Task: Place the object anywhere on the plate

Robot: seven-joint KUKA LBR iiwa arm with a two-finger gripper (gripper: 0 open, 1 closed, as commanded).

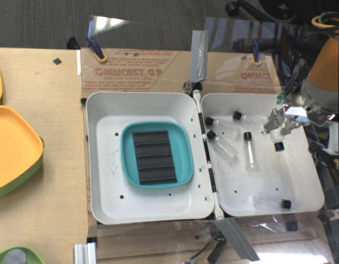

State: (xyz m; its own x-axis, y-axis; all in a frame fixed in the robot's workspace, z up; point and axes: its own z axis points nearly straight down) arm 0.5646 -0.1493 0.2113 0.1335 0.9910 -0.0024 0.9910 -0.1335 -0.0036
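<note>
Teal rounded-square plastic plate w/ a black ribbed insert sits mid-floor of the left shallow white bin, slightly toward its left wall. The right shallow white bin touches the left one along a shared edge and holds several clear plastic vials w/ black caps: one upright-lying vial near the bin centre, cap toward the far wall; a longer vial slanted near the left wall, cap at its upper end; a loose-looking black cap piece near the far wall; another vial lying along the near wall w/ its cap toward the near right corner. None of the vials is on the plate; all are in the right bin, well apart from it. Grey arm w/ orange band comes in over the bin's right edge, and the metal two-finger gripper hangs over the right-centre of that bin. A small black-capped item shows just below the fingertips; can't tell if it's pinched or merely lying under them, and can't tell whether the fingers are apart or closed. Bins rest on a light wood bench; yellow plastic dishes are stacked at the bench's left edge, and brown printed cardboard lies behind the bins' far walls.
</note>
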